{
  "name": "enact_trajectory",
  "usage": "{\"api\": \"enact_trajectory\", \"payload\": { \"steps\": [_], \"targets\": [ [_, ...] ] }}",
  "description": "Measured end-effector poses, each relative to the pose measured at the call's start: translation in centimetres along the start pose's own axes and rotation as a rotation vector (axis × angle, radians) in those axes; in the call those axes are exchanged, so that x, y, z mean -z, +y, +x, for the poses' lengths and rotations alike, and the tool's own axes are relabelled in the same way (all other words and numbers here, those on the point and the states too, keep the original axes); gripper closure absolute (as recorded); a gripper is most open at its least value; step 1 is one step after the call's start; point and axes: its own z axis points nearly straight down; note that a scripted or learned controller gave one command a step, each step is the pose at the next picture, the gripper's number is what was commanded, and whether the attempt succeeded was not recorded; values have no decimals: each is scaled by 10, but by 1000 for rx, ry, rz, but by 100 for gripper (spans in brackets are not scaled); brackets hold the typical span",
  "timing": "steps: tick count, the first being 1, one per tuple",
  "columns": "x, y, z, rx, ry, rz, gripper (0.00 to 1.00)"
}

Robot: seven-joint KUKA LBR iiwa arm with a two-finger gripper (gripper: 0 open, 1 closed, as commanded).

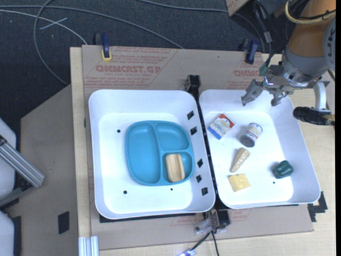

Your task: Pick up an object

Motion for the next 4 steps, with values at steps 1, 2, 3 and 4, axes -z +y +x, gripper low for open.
{"api": "enact_trajectory", "payload": {
  "steps": [1,2,3,4],
  "targets": [
    [7,3,0,2,-2,-13,0],
    [-35,3,-1,2,-1,-8,0],
    [-98,5,2,4,-1,-6,0],
    [-119,9,2,3,-1,-17,0]
  ]
}}
